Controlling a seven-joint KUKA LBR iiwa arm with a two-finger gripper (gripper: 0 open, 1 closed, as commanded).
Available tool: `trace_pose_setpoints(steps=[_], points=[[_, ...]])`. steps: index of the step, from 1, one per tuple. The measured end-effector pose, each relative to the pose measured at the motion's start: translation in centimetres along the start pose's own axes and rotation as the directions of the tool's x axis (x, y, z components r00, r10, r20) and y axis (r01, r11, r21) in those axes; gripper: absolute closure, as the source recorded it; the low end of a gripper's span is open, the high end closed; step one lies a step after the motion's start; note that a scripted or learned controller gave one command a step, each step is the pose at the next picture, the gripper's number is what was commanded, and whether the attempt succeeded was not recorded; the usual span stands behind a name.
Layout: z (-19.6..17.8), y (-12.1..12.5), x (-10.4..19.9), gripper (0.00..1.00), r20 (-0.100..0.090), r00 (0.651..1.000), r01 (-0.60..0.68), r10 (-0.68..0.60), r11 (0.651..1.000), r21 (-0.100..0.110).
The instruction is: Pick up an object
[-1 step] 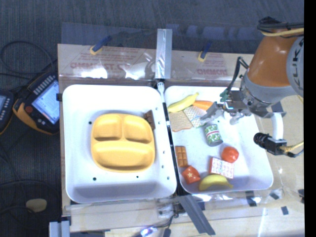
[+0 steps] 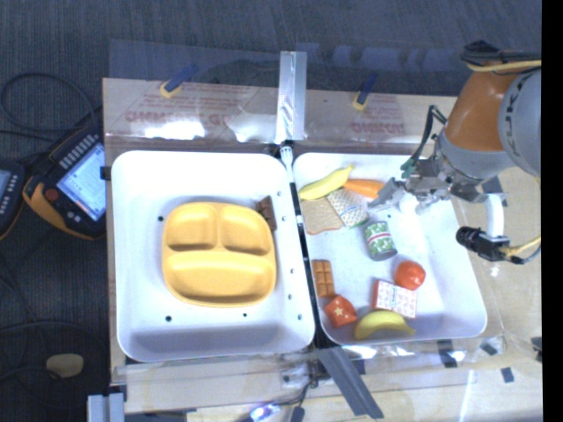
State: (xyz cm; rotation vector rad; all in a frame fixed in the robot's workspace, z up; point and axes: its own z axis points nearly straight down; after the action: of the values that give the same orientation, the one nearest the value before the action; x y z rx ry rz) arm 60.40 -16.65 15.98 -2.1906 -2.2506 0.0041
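Observation:
My gripper (image 2: 406,200) hovers over the upper part of the right bin (image 2: 457,262), open with nothing between its fingers. Just to its left lie an orange carrot (image 2: 363,185) and a yellow banana (image 2: 325,184). A green can (image 2: 380,240) lies below and slightly left of the fingertips. Further down sit a red tomato (image 2: 410,275), a pink patterned box (image 2: 395,298), a second yellow fruit (image 2: 384,325), a strawberry (image 2: 340,309) and a brown chocolate bar (image 2: 323,278). A bread slice (image 2: 318,219) and a checkered cracker (image 2: 347,206) lie by the bin's left wall.
The left bin (image 2: 141,183) holds a yellow divided plate (image 2: 218,253) and a small brown piece (image 2: 266,210) near the dividing wall. A handheld controller (image 2: 75,187) lies left of the bench. The arm's grey and orange wrist (image 2: 479,121) stands over the right bin's far corner.

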Motion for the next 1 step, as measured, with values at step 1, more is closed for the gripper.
trace_pose_setpoints(steps=[1], points=[[7.07,-3.98,0.45,0.0,0.002,1.0,0.012,-0.012,1.0,-0.012]])
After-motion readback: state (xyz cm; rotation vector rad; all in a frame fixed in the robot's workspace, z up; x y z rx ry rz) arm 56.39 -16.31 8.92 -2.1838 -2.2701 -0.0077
